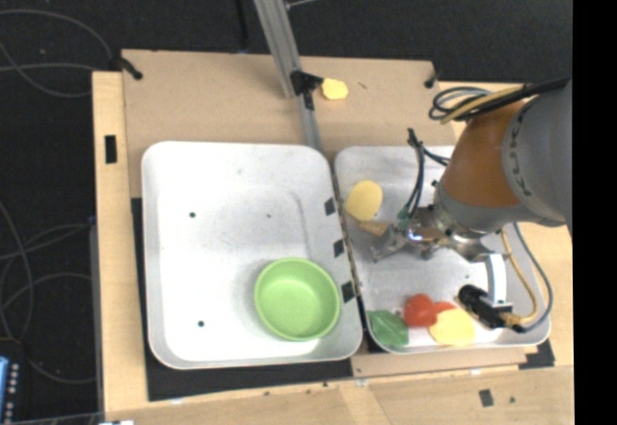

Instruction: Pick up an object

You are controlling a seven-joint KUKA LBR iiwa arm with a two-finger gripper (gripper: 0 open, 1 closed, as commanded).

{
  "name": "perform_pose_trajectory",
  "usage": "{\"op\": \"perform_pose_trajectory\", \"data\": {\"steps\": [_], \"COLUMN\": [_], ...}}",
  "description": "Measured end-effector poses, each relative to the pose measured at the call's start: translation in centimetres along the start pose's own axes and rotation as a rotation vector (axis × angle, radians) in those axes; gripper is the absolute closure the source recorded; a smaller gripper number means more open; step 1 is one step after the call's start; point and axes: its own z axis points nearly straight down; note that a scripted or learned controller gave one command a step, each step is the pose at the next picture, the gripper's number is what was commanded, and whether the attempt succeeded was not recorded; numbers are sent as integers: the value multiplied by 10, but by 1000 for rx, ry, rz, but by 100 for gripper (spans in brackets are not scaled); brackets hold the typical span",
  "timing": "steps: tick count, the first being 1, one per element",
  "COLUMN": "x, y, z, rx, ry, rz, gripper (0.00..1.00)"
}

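Tan surface (212,95) on a dark floor with some loose cables lying around, and two white bins parked side by side on it. Left bin (212,182) has just a green bowl (297,299) sitting upright near its lower right corner.

Right bin (386,163) is where the pickable stuff is: a pale yellow lump (364,199) up near the bin's top left, close to the wall shared with the other bin. Then there's a little cluster along the bottom edge: a green piece (388,327) in the lower left corner, a red piece (420,309) just beside it, and a bright yellow piece (453,327) touching the red one on its right.

Arm (492,172) comes in from the right, orange band showing, and the hand (381,245) sits low over the middle of the right bin, just below the pale yellow lump and well above the cluster. Honestly can't tell if the hand is open or closed from this angle, and I don't see anything gripped in it.

Also a small yellow bit (335,89) lying outside the bins on the bare surface, right beside a slanted metal pole (270,9)
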Motion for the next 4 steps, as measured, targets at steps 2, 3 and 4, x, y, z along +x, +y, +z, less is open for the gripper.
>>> {"op": "perform_pose_trajectory", "data": {"steps": [2,3,4], "x": [1,8,7], "y": [4,1,3], "z": [-79,-128,-146], "rx": [-13,-13,-9], "ry": [1,2,2], "rz": [-5,-6,-7], "gripper": [100,100,100]}}
